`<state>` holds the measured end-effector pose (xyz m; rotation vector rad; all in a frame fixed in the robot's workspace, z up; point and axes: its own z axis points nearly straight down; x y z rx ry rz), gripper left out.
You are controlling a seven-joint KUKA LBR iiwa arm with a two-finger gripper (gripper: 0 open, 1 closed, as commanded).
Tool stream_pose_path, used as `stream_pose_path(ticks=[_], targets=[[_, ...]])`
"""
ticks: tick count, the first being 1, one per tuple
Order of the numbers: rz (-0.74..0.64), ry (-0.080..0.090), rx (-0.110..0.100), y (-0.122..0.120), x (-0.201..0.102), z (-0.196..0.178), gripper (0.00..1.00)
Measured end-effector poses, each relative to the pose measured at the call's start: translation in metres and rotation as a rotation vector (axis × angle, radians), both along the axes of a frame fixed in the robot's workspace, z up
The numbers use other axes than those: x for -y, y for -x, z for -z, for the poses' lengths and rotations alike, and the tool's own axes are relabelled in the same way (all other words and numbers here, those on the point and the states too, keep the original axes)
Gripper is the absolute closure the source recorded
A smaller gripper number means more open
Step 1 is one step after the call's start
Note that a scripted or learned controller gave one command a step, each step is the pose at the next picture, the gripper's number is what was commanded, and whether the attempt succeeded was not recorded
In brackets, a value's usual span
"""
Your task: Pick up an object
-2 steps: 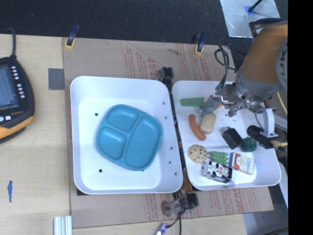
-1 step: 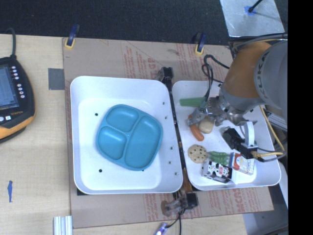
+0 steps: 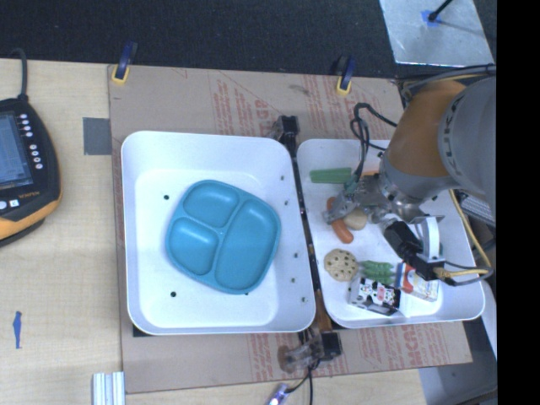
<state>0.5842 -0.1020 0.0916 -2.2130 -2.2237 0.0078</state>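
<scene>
The right bin (image 3: 472, 310) holds several small things. A green stick-shaped piece (image 3: 330, 175) lies at its far left. Just below it, my gripper (image 3: 344, 206) reaches down from the grey and orange arm (image 3: 426, 146). It sits right over a small orange-red piece (image 3: 341, 232) and a beige lump (image 3: 359, 220). Whether it touches them I cannot tell. Nearer the front lie a brown speckled cookie (image 3: 341, 264), a small green piece (image 3: 377, 270), a black-and-white box (image 3: 374, 296) and a white and red packet (image 3: 419, 283).
The left bin (image 3: 139, 226) holds a blue divided plate (image 3: 223, 236). A black and orange handheld pendant (image 3: 21, 171) lies on the bench at the far left. Clamps (image 3: 123, 62) pin the cardboard at the back. Cables trail across the right bin by the arm.
</scene>
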Motion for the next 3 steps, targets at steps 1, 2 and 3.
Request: stream_pose_path(ticks=[1,2,3], targets=[[-0.001,0.001,0.004,-0.012,0.000,0.000,0.00],[0.000,0.000,0.001,0.011,-0.001,0.000,0.00],[-0.001,0.001,0.004,0.000,-0.010,0.000,0.00]])
